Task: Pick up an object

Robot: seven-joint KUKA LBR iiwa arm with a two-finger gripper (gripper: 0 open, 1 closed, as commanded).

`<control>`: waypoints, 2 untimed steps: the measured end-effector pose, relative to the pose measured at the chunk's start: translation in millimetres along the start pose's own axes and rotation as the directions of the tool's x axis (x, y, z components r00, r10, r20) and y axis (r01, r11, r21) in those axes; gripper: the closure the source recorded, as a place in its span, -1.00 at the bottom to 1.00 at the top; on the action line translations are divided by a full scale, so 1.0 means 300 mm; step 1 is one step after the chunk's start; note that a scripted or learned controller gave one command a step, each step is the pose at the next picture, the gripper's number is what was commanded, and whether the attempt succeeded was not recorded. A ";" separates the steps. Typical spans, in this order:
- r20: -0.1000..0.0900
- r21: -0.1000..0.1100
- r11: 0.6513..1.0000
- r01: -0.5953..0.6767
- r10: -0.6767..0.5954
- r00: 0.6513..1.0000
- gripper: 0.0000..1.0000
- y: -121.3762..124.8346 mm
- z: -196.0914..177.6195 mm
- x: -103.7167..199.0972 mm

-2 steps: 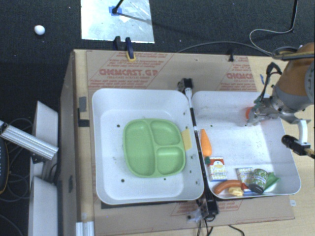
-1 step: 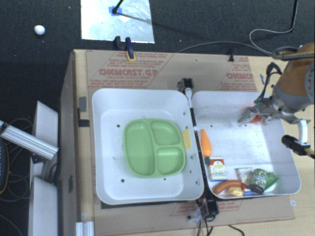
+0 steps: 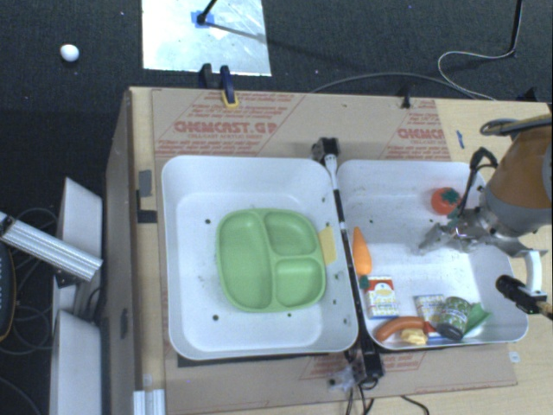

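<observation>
Here's the camera view, looking down at a slant on the surface (image 3: 259, 119), brown board with red lettering, carrying two shallow white bins side by side. Take the green divided plate (image 3: 270, 259) as our landmark: it sits flat in the middle of the left bin (image 3: 186, 232), three compartments showing. Just right of the plate, a small yellow piece (image 3: 328, 245) lies near the bin's wall.

Across the divider from the plate is the right bin (image 3: 389, 184), and that's where the pickable things lie. Nearest the plate, right against the dividing wall, an orange carrot (image 3: 361, 255) lies lengthwise. Just below it, a small carton with a red and white label (image 3: 381, 296). Farther from the plate along the near wall: an orange-red sausage-like piece (image 3: 399, 326) touching something yellow (image 3: 416, 338), then a dark green packet or can (image 3: 449, 316) beside them. Up at the far side of that bin, well right of the plate, a red tomato-like toy (image 3: 445, 200) sits alone.

The arm comes in from the right, orange band (image 3: 523, 175) visible, and the end effector (image 3: 435, 237) hangs over the right bin's middle, below the tomato toy, apart from the carrot. Whether its tips are apart or together, I cannot tell. Nothing is seen between them.
</observation>
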State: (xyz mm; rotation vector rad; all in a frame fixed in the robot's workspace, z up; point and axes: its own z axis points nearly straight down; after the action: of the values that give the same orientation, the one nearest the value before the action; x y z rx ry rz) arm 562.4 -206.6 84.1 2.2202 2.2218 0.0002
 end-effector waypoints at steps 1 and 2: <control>0.001 -0.003 1.000 0.003 -0.003 1.000 -1.00 0.203 -0.003 0.002; 0.002 -0.005 1.000 0.006 -0.006 1.000 1.00 0.206 -0.040 0.000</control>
State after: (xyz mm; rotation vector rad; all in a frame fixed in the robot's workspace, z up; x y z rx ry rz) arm 624.2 -206.5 96.1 2.2106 2.2251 0.0036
